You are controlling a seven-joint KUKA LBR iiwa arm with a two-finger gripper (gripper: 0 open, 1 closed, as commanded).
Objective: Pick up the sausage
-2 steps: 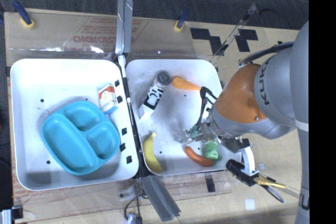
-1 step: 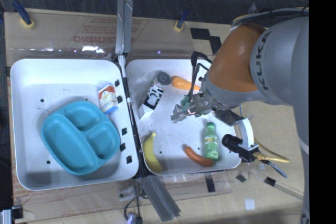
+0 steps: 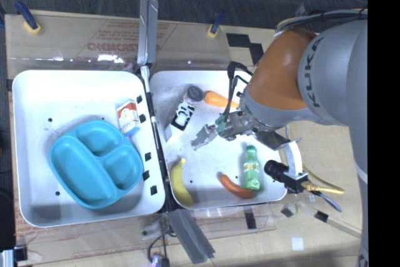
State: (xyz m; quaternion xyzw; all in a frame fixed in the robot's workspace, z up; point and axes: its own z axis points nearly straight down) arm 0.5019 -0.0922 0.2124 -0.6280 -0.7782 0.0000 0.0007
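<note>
A: Where was the reddish-brown curved sausage (image 3: 237, 186) seen?

B: It was found lying on the floor of the right-hand shallow white bin (image 3: 206, 79), near the front edge, just beside the base of a small green plastic bottle (image 3: 251, 167) with a white label. Whether the two were touching could not be told at that slant.

A: And the hand?

B: The metal two-finger hand (image 3: 201, 137) was seen above the middle of the same bin, pointed toward its left wall, well apart from the sausage. Its fingers (image 3: 207, 132) appeared to be slightly apart, though the view was poor there, and nothing was seen between them. The grey arm with its orange band (image 3: 284, 69) was reaching in over the bin's right rim.

A: What else was noted in that bin?

B: A yellow banana (image 3: 178, 182) was lying in the front left corner, along the wall. A black-and-white bottle with a grey cap (image 3: 186, 109) was lying tilted toward the back, and an orange carrot-like piece (image 3: 217, 98) was seen beside it, near the back wall.

A: And the left bin?

B: In the left-hand white bin (image 3: 31, 97) a light-blue divided plastic tray (image 3: 95, 162) with three compartments was resting at a slant. A small red-and-white carton (image 3: 128, 117) was seen just beside its upper edge, close to the divider between the bins. Both bins were carried on a brown cardboard-covered surface (image 3: 81, 31).
</note>
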